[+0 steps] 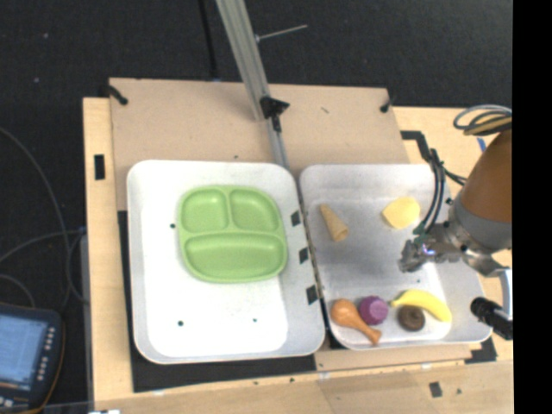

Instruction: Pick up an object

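Note:
The right bin (pixel 362 179) holds several small toy foods. A tan cone (pixel 334 222) lies near its left side and a pale yellow piece (pixel 401 212) sits toward the back right. Along the front edge are an orange pear-shaped piece (pixel 351 316), a purple piece (pixel 373 309), a yellow banana (pixel 424 303) and a dark brown round piece (pixel 412 318). My gripper (pixel 417 255) hangs over the right part of this bin, between the pale yellow piece and the banana. I see nothing held in it.
The left bin (pixel 155 317) carries a green divided plate (pixel 233 234). A slanted metal rod (pixel 246 50) runs from the top down to the gap between the bins. The grey and orange arm (pixel 487 197) covers the right bin's right edge.

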Robot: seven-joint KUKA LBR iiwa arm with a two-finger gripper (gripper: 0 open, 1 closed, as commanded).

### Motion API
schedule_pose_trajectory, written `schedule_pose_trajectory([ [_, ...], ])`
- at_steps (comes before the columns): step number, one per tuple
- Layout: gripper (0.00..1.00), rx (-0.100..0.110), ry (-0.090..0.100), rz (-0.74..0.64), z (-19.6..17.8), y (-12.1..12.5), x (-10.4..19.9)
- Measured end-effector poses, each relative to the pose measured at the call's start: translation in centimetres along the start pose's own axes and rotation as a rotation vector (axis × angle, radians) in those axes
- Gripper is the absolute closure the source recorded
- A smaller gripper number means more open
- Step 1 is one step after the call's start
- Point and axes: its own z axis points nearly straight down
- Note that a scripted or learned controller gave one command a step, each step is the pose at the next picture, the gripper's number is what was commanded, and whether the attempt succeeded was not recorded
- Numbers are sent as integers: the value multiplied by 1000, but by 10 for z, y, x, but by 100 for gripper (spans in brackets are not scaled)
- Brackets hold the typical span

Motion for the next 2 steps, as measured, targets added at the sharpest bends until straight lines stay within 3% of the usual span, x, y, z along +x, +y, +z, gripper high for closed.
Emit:
schedule_pose_trajectory([
  [2,100,1,0,-11,-89,-1,5],
])
